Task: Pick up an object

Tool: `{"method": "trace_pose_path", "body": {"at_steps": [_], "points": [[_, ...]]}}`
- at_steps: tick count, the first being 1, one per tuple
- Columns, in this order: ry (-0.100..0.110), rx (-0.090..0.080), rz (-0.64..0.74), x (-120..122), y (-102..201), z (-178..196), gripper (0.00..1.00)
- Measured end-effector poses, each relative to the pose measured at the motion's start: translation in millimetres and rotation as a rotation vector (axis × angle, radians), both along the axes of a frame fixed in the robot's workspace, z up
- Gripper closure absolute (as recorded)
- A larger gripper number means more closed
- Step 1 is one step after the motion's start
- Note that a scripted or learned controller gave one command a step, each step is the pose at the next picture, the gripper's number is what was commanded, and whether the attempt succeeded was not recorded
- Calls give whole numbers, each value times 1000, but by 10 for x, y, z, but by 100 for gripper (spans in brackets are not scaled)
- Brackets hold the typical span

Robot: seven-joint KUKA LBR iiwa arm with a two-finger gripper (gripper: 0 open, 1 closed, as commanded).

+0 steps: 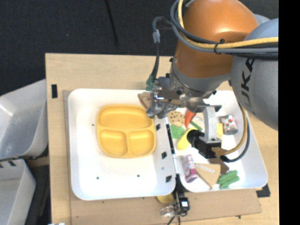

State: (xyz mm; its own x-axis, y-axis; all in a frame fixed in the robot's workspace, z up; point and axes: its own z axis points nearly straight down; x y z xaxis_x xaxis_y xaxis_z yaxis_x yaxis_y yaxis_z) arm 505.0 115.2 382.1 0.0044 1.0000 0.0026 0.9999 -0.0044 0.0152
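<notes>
Right bin, near edge: a purple tube [190, 167], a tan wedge [206, 173] and a green piece [228, 178] are lying loose; probably light, stiff toys.
Best hold: the tube, across its narrow sides.
Left bin: a yellow divided tray [125, 130] is sitting alone.
Gripper [159, 104]: hanging over the bins' divide; its state is impossible to tell.
</notes>
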Motion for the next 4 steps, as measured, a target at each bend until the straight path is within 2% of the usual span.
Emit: {"method": "trace_pose_path", "body": {"at_steps": [1, 2, 3, 4], "points": [[19, -4, 8, 1, 369, -528, 100], [9, -4, 0, 123, -284, 39, 100], [12, -5, 4, 478, -275, 40, 100], [19, -1, 15, -179, 395, -118, 100]]}}
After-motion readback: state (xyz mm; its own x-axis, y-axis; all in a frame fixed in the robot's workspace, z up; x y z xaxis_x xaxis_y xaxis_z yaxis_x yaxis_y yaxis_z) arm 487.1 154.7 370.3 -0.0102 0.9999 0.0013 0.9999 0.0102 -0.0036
